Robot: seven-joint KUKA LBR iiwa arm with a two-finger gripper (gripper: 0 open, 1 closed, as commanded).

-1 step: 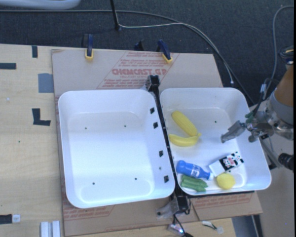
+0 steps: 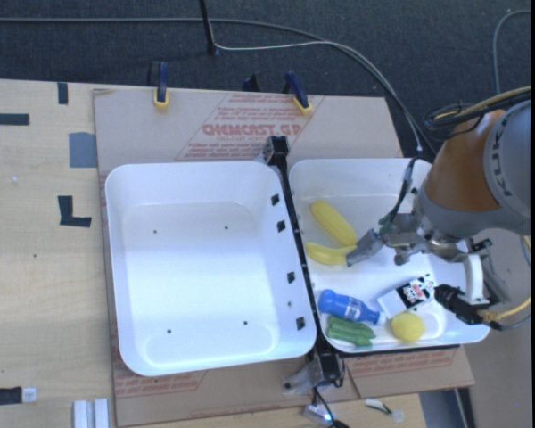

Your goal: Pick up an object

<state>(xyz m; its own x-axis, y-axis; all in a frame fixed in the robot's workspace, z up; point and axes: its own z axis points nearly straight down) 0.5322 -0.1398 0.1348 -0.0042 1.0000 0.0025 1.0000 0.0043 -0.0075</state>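
Object for picking: none lifted yet; candidates all in right bin (image 2: 357,172). Left to right: left bin (image 2: 134,266), white, shallow, bare floor. Yellow banana (image 2: 325,254) and yellow corn cob (image 2: 333,223) near divider; blue bottle (image 2: 346,307); green pod (image 2: 350,332); white-and-black card (image 2: 412,292); yellow lemon (image 2: 408,327). Gripper (image 2: 367,248), low over right bin, tip just beside banana; finger spread impossible to tell, nothing seen held. Step judged: approach. Next move calls for centring over banana, descent, closing. Surface: cardboard sheet (image 2: 241,127) clamped on wooden bench (image 2: 27,239); dark carpet (image 2: 339,7) behind.
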